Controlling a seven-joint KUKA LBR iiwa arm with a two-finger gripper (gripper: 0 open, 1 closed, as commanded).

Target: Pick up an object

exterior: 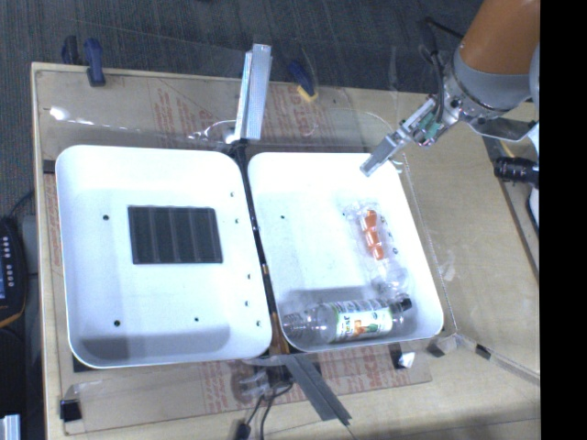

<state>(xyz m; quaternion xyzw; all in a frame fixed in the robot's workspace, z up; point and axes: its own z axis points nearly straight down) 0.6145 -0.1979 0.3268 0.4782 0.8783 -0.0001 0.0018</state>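
Two objects lie in the right bin (pixel 303 236). A clear plastic bottle (pixel 348 322) with a green and orange label and a dark cap rests on its side along the front wall. A smaller clear bottle (pixel 374 241) with an orange label lies lengthwise near the right wall. My gripper (pixel 374 164) hangs over the bin's back right corner, slanting down and left from the orange-banded wrist (pixel 495 35). It is well apart from both bottles, and nothing shows at its tip.
The left bin (pixel 92 200) holds a dark ribbed rectangle (pixel 174 235). A metal bar (pixel 253 90) rises behind the seam between the bins. Blue clamps (pixel 92 58) sit on the bench's back edge. A black cable fitting (pixel 514 168) lies at the right.
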